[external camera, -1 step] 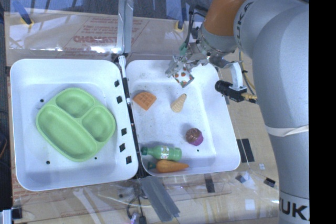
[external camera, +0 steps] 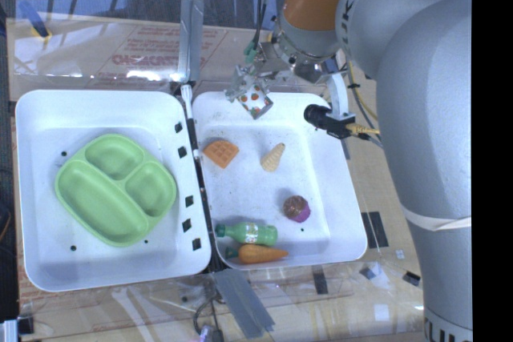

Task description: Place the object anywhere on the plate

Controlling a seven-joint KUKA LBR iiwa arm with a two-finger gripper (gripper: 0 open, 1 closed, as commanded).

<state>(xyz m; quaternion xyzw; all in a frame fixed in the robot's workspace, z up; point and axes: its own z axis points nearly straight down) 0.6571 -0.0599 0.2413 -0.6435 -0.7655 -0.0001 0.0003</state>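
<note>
One small pale block with orange dots [external camera: 255, 101] sits between the fingers of the hand [external camera: 250, 94], held over the far edge of the right white bin [external camera: 337, 204]. One green three-compartment plastic plate [external camera: 115, 188] lies in the left white bin [external camera: 48, 124]. The right bin holds one orange waffle [external camera: 220, 153], one cone [external camera: 273, 157], one purple ball [external camera: 296, 208], one green bottle [external camera: 248, 233] and one carrot [external camera: 261, 254].

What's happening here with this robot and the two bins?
A grey arm reaches in over the right bin, its pincer at the far edge with a small white, spotted object at its tip. Whether it grips that is unclear. A waffle, cone, bottle and carrot lie there. The green plate sits in the left bin.
</note>
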